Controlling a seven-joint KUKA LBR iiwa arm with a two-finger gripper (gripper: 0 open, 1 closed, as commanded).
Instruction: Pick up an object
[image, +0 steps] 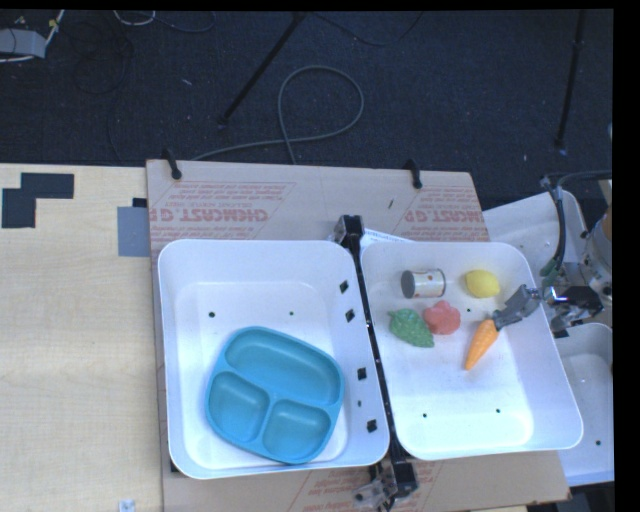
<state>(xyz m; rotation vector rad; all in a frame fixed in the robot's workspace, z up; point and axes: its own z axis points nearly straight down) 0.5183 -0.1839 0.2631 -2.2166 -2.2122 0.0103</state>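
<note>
Reaching in from right, gripper (517, 306) sits at right edge of right bin (520, 425), tips just above top end of orange carrot (481, 343); whether tips touch carrot, cannot tell. Nothing visibly held. Carrot lies tilted near right wall. Yellow lemon (482, 283) and metal can (424, 283) near back edge. Green piece (410, 327) touches pink piece (442, 318) mid-bin. Left bin (190, 300) carries blue divided tray (273, 394) toward front edge.
</note>
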